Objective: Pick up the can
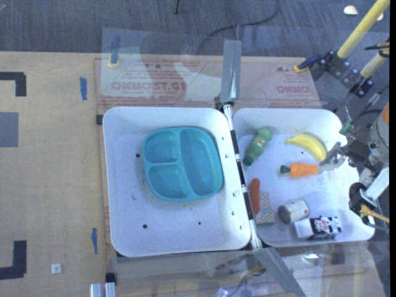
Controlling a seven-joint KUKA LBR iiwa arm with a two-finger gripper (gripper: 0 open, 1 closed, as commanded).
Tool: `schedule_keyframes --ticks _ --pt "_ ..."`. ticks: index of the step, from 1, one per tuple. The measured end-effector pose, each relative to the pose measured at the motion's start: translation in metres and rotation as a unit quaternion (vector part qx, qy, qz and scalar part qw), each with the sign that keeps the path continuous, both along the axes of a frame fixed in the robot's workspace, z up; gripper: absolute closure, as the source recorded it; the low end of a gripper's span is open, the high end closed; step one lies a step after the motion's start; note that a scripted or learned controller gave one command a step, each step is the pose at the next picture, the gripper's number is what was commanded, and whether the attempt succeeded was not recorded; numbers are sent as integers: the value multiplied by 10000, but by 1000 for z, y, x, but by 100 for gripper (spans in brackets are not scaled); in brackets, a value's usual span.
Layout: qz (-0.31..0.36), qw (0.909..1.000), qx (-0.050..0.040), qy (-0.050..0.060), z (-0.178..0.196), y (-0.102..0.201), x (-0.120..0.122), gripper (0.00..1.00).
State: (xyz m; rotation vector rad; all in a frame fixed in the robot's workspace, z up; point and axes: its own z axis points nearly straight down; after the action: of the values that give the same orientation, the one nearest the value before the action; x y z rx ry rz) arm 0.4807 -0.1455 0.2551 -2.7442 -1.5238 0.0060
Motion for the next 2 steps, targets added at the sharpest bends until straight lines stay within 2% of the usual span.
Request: schedule_keyframes --ticks 1,2 --pt "587 9983 6 2 -36 46 8 0" --pt "830 9965 5 1 -73 121 -1 0"
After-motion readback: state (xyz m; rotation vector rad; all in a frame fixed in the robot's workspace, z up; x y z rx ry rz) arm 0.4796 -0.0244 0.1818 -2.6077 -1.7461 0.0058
